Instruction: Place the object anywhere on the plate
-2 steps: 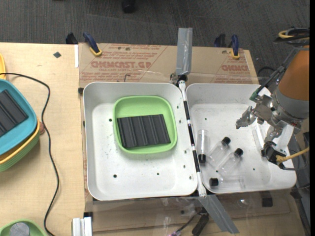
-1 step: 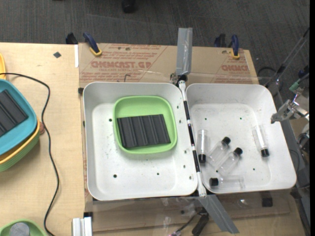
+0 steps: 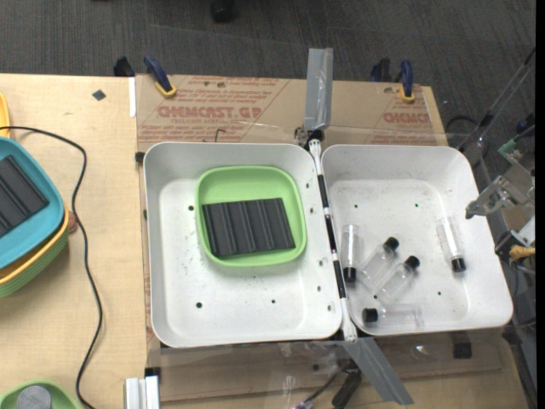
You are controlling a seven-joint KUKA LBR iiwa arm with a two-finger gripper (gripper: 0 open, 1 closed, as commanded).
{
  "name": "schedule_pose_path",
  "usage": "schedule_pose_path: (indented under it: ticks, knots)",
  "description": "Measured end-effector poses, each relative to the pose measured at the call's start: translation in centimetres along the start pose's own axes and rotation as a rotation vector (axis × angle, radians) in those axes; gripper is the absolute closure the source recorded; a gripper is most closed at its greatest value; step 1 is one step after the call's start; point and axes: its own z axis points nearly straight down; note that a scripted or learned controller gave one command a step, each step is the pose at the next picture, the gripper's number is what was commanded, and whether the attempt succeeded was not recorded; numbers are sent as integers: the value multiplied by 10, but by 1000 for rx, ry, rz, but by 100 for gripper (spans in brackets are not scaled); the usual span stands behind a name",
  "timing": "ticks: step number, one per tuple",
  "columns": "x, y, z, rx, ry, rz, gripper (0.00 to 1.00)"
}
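A square green plate (image 3: pixel 249 186) with a dark ribbed mat (image 3: pixel 250 227) on it sits in the left white bin (image 3: pixel 170 296). Several clear vials with black caps lie in the right white bin (image 3: pixel 477 309): one by the divider (image 3: pixel 348 250), two crossed near the middle (image 3: pixel 378 261) (image 3: pixel 398 277), one toward the right wall (image 3: pixel 450 242) and one near the front wall (image 3: pixel 397 315). My gripper (image 3: pixel 492 199) hangs at the right rim of the right bin, apart from all the vials, with nothing seen in it.
Cardboard (image 3: pixel 221 109) lies behind the bins, held by clamps (image 3: pixel 158 75). On the wooden bench at the left stand stacked teal and green trays (image 3: pixel 25 220), with a black cable (image 3: pixel 85 254) running past them. Grey tape (image 3: pixel 318 92) crosses the divider at the back.
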Motion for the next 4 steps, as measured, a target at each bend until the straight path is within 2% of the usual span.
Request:
schedule_pose_path:
  ticks: [1,2,3,4]
  knots:
    - [-19,45,-70,0,-1,239,0]
    - [-29,50,-28,2,-2,382,0]
    - [-31,37,1,2,-2,481,0]
    - [-37,44,29,3,-1,486,0]
